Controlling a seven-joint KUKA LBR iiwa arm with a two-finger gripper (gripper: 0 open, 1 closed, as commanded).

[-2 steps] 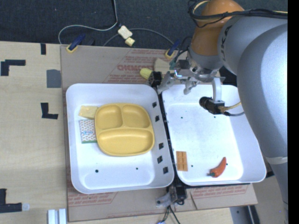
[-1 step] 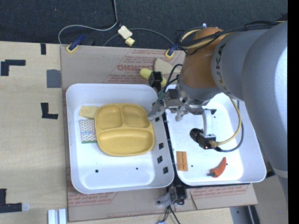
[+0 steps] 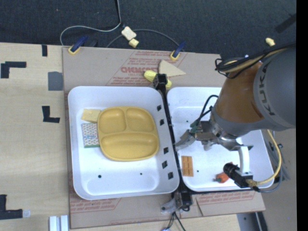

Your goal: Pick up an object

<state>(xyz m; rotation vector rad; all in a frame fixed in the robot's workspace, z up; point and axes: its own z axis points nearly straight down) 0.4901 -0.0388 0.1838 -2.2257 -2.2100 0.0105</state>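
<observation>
Plastic, stiff and light, I'd guess, of the yellow divided plate (image 3: 129, 133) in the left bin (image 3: 77, 177), beside a sponge (image 3: 90, 129); grip its rim. Right of that plate, in the right bin (image 3: 262, 150), the pincer (image 3: 188, 137) hangs low; whether apart or together, I cannot tell. An orange card (image 3: 187, 166) lies below it, with nothing held.

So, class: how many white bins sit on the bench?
2. The left bin holds a yellow tray; the right bin lies under the arm, which may hide items inside.
</observation>
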